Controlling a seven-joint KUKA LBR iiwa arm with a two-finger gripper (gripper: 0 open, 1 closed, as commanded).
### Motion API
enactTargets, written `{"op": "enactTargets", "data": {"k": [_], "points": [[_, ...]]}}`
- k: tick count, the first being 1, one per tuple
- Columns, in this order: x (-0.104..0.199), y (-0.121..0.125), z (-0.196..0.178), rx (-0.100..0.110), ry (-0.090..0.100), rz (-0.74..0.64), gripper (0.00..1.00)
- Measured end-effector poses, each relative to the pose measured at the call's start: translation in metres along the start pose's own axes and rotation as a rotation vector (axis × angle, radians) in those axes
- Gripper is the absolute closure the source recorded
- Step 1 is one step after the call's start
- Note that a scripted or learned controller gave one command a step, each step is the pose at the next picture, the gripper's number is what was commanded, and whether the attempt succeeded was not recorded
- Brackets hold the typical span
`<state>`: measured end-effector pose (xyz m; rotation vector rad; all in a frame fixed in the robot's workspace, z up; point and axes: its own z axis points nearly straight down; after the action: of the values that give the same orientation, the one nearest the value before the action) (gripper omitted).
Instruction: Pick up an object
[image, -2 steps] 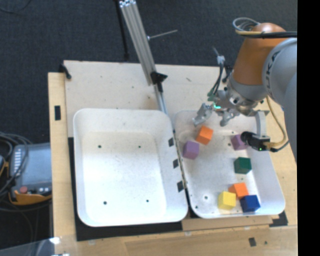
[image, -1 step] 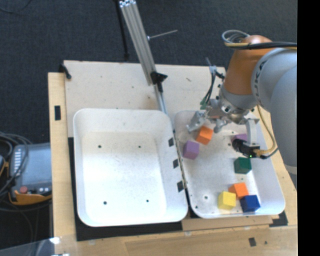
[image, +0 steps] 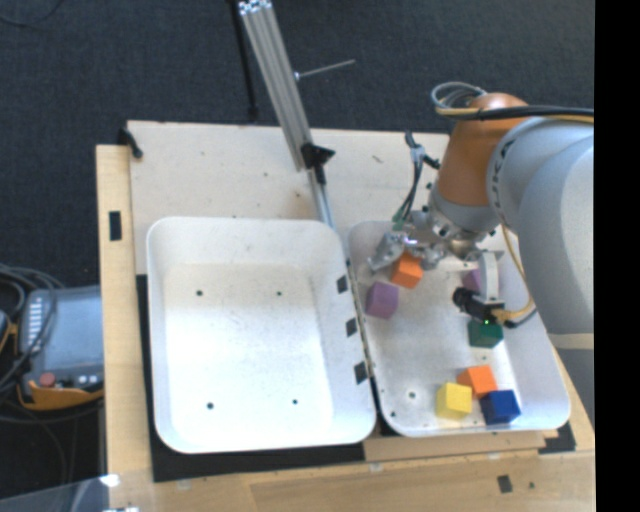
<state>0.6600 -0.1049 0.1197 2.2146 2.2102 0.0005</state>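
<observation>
My gripper (image: 408, 256) hangs over the upper left part of the right bin (image: 530, 420). An orange block (image: 407, 273) sits between its two metal fingers, and the gripper is shut on it. Just below and to the left, a purple block (image: 382, 299) lies on the bin floor. A green block (image: 486, 334) lies toward the right wall. Along the bin's near edge are a second orange block (image: 482, 378), a yellow block (image: 455, 399) and a blue block (image: 500, 406).
The left bin (image: 250, 335) stands beside the right one, their walls meeting at mid-bench. A slanted metal rail (image: 285, 90) runs down from the top to the bins' far edge. The grey arm (image: 545, 210) covers the right bin's far right side.
</observation>
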Motion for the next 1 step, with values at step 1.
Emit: {"op": "enactTargets", "data": {"k": [1], "points": [[0.0014, 0.0034, -0.0059, -0.012, 0.002, -0.002, 0.00]]}}
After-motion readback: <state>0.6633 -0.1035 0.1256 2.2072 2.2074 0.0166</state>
